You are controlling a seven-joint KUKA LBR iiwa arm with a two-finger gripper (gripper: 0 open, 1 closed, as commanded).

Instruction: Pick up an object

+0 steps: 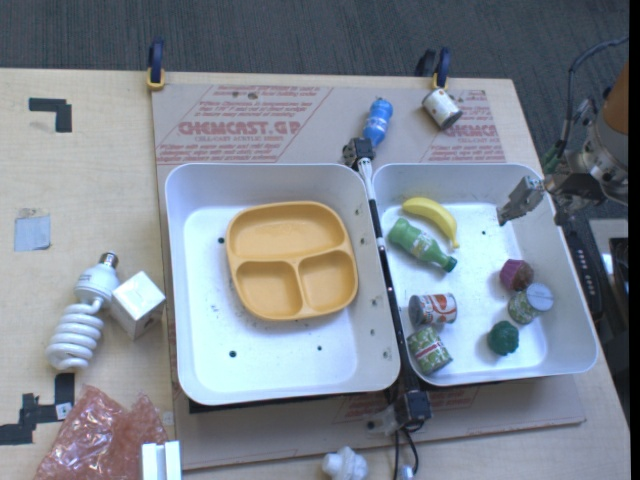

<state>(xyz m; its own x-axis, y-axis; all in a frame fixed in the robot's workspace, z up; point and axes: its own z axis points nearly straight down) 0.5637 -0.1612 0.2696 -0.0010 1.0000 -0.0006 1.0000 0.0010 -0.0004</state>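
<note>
The right bin (560, 353) holds a yellow banana (432, 215), a green bottle (420, 244) lying on its side, a red can (433, 309), a green can (428, 349), a maroon lump (516, 274), a small tin with a pale lid (531, 302) and a green round thing (503, 338). My gripper (521, 200) hangs over the bin's upper right corner, above and to the right of the maroon lump and well clear of every object. Nothing is seen in it.
The left bin (190, 268) bears a yellow divided plate (292, 259). Behind the bins lie a blue bottle (377, 121) and a small can (440, 108). A spiral bulb (82, 313), a white cube (138, 301) and a pink bag (95, 436) lie at left.
</note>
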